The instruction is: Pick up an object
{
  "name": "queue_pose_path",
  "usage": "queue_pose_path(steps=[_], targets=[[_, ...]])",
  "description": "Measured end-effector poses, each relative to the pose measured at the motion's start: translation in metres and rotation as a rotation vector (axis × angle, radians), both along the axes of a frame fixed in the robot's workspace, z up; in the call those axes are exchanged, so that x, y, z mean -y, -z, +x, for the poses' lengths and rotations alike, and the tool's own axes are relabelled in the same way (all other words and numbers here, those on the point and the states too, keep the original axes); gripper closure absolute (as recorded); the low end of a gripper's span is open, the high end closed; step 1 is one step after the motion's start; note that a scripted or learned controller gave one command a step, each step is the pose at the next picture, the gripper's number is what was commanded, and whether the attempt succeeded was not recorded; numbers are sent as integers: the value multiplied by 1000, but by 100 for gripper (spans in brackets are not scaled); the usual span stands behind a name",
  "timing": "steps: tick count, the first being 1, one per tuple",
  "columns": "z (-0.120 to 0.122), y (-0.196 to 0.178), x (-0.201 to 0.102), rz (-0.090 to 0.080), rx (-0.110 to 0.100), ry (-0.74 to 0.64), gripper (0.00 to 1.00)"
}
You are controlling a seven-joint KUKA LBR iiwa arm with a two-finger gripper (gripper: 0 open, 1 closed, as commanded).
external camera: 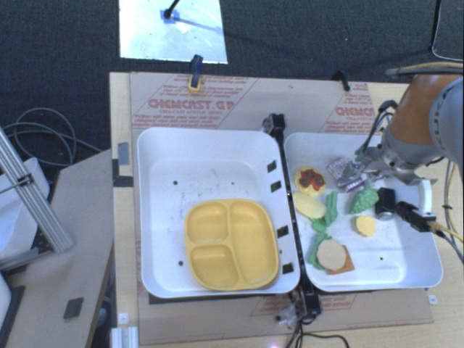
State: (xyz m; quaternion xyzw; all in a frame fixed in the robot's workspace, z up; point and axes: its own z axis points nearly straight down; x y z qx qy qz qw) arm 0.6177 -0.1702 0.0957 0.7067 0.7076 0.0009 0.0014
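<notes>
Yellow three-part plastic tray [232,243] lies in the left white bin [163,194]. Over the right white bin [413,263] the pincer [353,172] hangs by small toy foods: a green leafy piece [365,199], a yellow round piece [365,225], a red-topped piece [310,179].

Small plastic toy foods lie scattered in the right white bin [413,267]: round yellow piece [365,226], green leafy piece [364,200] (lying flat), tan sandwich [333,256].

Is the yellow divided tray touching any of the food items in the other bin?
Apart. The camera view shows the yellow divided tray lying in the left bin, with both bin walls between it and the toy food, such as the sandwich.
</notes>
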Motion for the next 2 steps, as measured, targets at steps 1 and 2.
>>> queue_pose_path(steps=[1,2], targets=[[26,9,-46,-5,2,-6,100],[-41,-92,-95,2,-5,-5,100]])
